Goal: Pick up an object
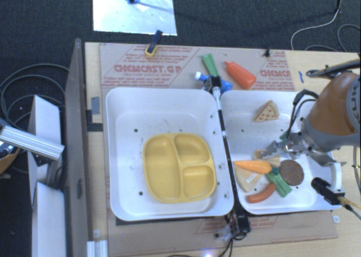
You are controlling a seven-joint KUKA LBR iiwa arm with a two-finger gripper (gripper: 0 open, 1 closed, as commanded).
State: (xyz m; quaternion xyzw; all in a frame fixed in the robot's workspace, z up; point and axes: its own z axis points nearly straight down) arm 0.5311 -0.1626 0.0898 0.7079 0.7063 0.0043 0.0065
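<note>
Grey gripper point(274, 149) low in right bin point(248, 109) just above carrot point(254, 166); can't tell how far open.

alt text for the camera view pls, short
A grey-and-orange robot arm reaches from the right over the right bin, which holds toy food including a carrot and cheese wedge. The left bin holds a yellow divided tray.

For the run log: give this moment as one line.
arm: over right bin | gripper: above carrot, grip unclear | yellow tray: left bin | lifted: nothing seen
</note>
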